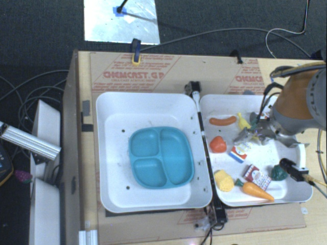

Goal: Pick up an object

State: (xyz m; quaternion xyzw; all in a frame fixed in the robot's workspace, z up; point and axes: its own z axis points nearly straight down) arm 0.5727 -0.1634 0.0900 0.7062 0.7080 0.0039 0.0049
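The pick looks begun but not made. The tool [249, 135] is down in the right bin [301, 193], low among the toys — just beside a small red, white and blue packet [238, 154] and a red tomato-like piece [218, 144]. Whether it is apart or together, I cannot tell. Nothing shows lifted: the hot dog [223, 120], corn cob [223, 180], carrot [257, 191] and green toy [278, 173] all lie on the bin floor. The left bin [110, 137] holds a blue divided plate [161, 156]. Closing and lifting remain.
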